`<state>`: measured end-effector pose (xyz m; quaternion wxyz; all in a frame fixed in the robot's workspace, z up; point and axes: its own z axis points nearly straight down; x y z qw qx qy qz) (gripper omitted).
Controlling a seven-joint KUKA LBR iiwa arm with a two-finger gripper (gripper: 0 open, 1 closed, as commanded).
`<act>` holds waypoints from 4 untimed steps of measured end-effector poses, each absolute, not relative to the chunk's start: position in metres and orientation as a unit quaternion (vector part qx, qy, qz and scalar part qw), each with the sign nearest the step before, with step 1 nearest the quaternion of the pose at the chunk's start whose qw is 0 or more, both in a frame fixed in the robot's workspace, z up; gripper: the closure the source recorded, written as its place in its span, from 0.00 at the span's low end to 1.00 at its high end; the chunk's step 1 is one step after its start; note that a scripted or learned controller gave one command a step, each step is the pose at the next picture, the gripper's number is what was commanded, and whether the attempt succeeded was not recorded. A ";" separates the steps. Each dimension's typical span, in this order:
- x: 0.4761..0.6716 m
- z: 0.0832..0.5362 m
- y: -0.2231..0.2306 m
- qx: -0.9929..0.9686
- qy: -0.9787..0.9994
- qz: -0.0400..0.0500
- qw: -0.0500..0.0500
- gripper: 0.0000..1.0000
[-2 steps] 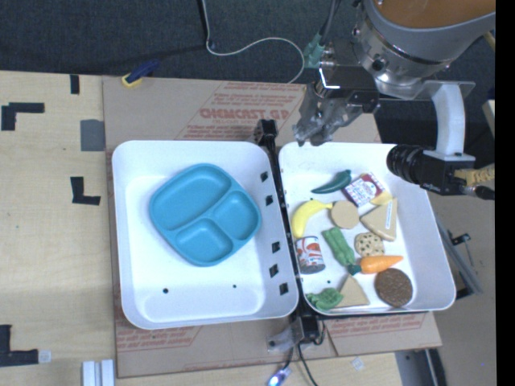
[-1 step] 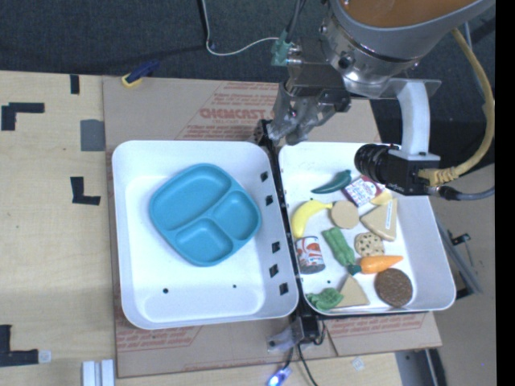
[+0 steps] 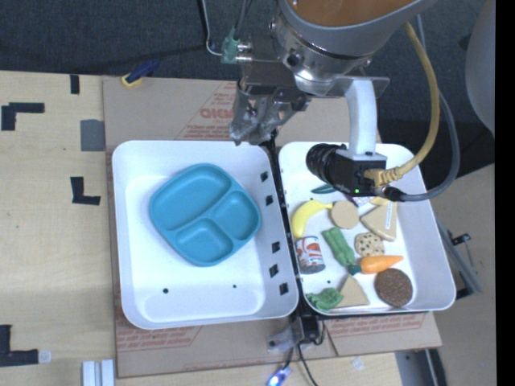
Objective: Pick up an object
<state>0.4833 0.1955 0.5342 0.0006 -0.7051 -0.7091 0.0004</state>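
Two white bins sit side by side so that things can go from one to the other: the left bin [image 3: 133,215] carries a blue plate [image 3: 205,213] with three wells, lying flat at its centre, and the right bin [image 3: 426,240] holds the pile of toy food that the task draws from. That pile sits toward the bin's 7 o'clock half, packed close: a banana [image 3: 307,214] at its 10 o'clock edge, a can [image 3: 311,253] just below it, a green pickle [image 3: 339,246] beside the can, a carrot [image 3: 380,263] at 4 o'clock from the pickle, a round brown cookie [image 3: 394,286] at the pile's 5 o'clock corner, and a green leaf [image 3: 326,299] at 7 o'clock. A black camera [image 3: 338,167] on a white post hangs over the bin's 12 o'clock end, probably to watch the pick. The gripper [image 3: 256,127] hangs above the rim where the bins meet, at 12 o'clock from the divider, well apart from the food; nothing is between its fingers, and whether the jaws are open or closed I cannot tell. I judge the pick is not yet begun; the crowding means a neighbour may get nudged.
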 end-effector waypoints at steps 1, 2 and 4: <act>0.481 0.335 0.181 -0.707 -0.707 0.009 0.004 1.00; 0.484 0.420 0.153 -0.707 -0.707 -0.003 -0.002 1.00; 0.483 0.435 0.156 -0.705 -0.709 0.002 0.001 1.00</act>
